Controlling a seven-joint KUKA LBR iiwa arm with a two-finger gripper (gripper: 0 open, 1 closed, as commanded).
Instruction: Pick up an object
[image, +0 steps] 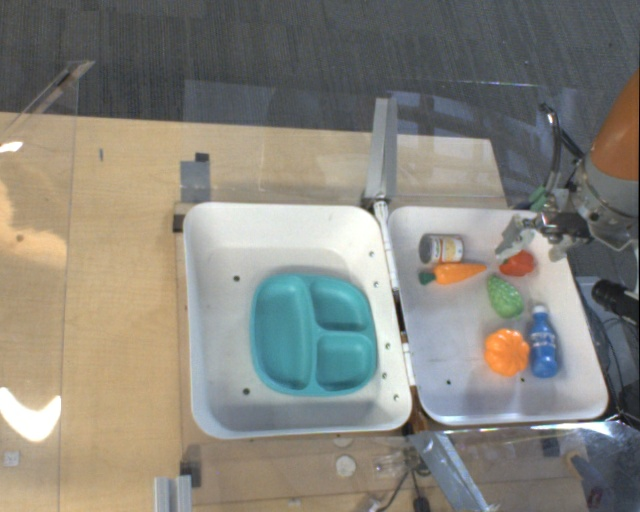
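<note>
On the pale wooden bench (100, 300), the left white shallow bin (210, 380) holds a teal plastic divided tray (312, 332) lying flat near its middle. The right white shallow bin (450, 385) carries a small tin can (442, 248) on its side, with an orange toy carrot (458, 273) just below it. Further right lie a green bumpy toy vegetable (504, 296), an orange toy pumpkin (506, 351), a red toy fruit (518, 264) and a blue plastic bottle (542, 343) beside the pumpkin. The hand (532, 232) hovers just above the red fruit, fingers spread apart with nothing between them.
</note>
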